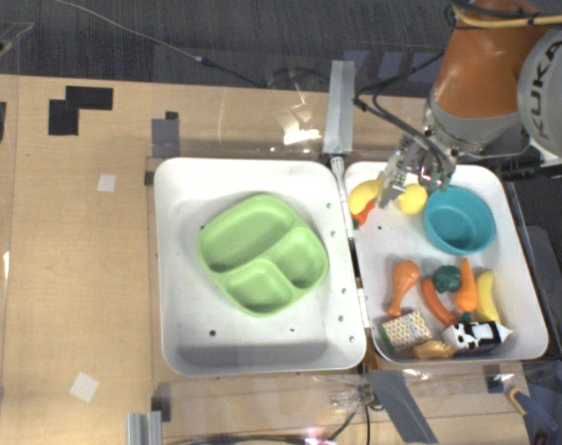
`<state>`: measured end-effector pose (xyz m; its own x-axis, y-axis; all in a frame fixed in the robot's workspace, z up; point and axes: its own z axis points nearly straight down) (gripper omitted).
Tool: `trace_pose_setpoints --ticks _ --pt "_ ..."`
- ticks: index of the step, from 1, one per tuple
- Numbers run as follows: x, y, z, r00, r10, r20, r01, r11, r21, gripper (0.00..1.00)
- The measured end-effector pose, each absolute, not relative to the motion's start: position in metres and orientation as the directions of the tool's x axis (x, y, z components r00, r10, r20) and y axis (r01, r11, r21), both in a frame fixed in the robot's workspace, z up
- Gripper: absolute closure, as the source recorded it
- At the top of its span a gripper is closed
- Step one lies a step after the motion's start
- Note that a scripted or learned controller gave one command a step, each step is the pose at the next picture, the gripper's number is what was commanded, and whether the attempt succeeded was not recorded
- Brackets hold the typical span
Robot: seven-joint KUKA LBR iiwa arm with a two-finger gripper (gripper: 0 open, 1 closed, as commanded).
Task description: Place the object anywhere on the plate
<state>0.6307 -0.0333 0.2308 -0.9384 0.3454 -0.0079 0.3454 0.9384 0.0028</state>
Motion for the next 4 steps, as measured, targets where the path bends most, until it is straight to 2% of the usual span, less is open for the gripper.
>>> trace_pose_setpoints --ticks 1,2,3,4 --pt "0.602 0.045 0.213 -0.892 0.452 -0.002 0.452 0.892 0.004 1.00" --pt "0.506 0.073 0.331 -0.819 0.573 -0.009 0.573 0.819 0.010 1.00" --pt "0.563 0.106 0.207 -0.998 -0.062 -0.003 -0.062 0.998 0.002 1.00" --pt "0.564 0.106 0.208 -0.998 -0.061 -0.006 -0.061 0.998 0.002 0.00"
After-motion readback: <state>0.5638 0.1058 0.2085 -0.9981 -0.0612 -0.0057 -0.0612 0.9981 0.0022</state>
